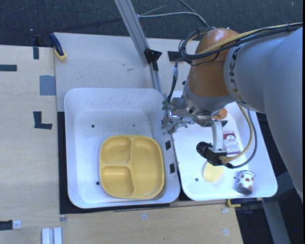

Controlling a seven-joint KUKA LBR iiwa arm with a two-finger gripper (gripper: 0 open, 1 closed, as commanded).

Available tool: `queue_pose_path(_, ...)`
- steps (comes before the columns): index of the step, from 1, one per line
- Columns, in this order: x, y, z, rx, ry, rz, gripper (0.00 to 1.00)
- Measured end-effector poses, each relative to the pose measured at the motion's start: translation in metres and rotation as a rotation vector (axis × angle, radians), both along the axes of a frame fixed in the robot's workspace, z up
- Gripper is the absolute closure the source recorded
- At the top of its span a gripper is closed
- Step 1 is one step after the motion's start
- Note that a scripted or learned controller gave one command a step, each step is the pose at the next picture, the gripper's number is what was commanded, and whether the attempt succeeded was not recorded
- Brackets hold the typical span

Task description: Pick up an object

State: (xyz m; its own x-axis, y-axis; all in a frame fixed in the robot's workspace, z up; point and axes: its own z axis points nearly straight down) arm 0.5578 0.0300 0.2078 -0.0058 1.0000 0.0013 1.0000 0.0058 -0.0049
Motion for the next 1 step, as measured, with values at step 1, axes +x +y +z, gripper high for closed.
queue_pose_path(1,-0.0221,0.0473,0.0136,0.001,-0.002,0.001,1.00)
